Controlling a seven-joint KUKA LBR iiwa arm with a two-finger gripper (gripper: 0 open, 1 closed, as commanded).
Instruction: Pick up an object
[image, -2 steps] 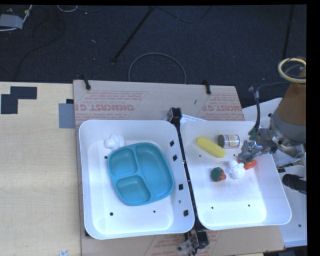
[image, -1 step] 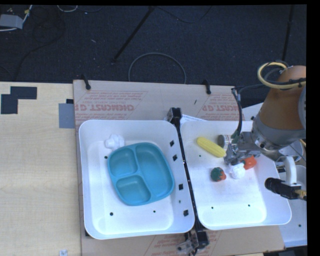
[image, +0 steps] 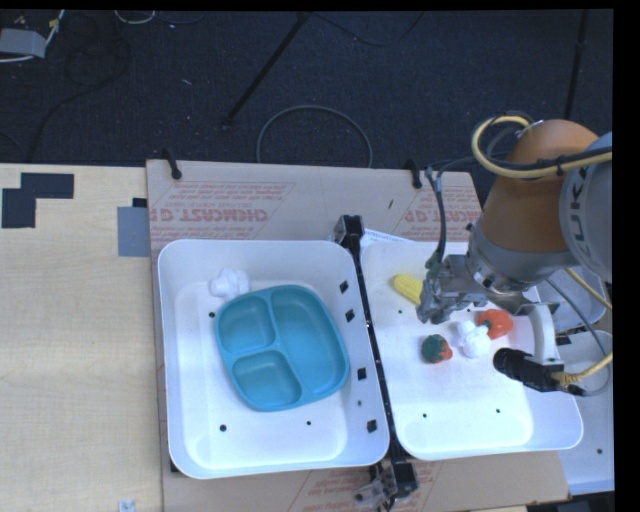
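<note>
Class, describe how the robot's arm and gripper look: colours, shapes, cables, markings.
The arm is grey with a bulging orange band and dark lettering at the edge. A yellowish cable loops above it. The gripper is dark grey metal, blocky.

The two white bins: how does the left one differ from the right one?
The left bin holds a blue divided plate and a small white object; the right bin holds several small toys, yellow, green, white and orange. The gripper hangs over the right bin, not the left. Both are shallow and white.
</note>
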